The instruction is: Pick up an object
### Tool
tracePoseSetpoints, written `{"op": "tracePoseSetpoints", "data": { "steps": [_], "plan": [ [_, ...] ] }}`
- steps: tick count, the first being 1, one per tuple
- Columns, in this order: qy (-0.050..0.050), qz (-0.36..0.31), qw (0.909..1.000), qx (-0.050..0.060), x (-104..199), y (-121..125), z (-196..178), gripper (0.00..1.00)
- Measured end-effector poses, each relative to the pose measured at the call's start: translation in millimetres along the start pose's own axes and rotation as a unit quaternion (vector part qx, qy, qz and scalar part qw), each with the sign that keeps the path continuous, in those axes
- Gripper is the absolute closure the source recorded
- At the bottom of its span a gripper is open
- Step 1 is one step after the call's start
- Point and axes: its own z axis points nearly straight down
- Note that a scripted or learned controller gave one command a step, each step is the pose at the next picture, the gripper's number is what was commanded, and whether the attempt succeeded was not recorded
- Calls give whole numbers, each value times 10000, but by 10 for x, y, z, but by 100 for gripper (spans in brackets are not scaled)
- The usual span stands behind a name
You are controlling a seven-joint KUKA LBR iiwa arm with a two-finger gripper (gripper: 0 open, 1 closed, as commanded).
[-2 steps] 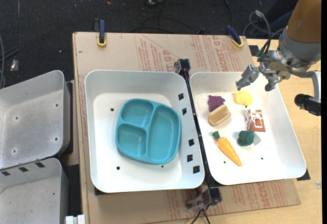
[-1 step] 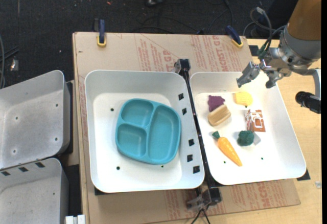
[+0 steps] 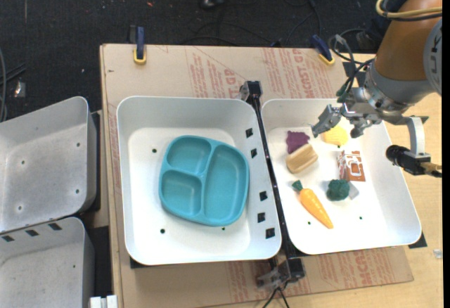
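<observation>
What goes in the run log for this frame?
gripper: open, over yellow item | holding: nothing seen | right bin: carrot, bread

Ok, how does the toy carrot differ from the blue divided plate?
The toy carrot is orange with a green top, small and tapered; the blue divided plate is turquoise, far larger and flat, with three compartments. The carrot lies in the right bin among other small items; the plate sits alone in the left bin. Both rest untouched.

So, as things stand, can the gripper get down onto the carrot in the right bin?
Probably yes. The carrot lies uncovered near the front of the right bin, apart from the green piece beside it. The gripper hangs farther back over the yellow item, nothing between.
</observation>
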Motion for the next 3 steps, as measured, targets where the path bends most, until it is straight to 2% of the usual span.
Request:
{"op": "tracePoseSetpoints", "data": {
  "steps": [1,2,3],
  "plan": [
    [-1,2,10000,-4,-13,78,600,0],
    [1,10,10000,-24,-14,-19,1104,0],
    [-6,7,10000,-41,-15,-8,978,100]
  ]
}}
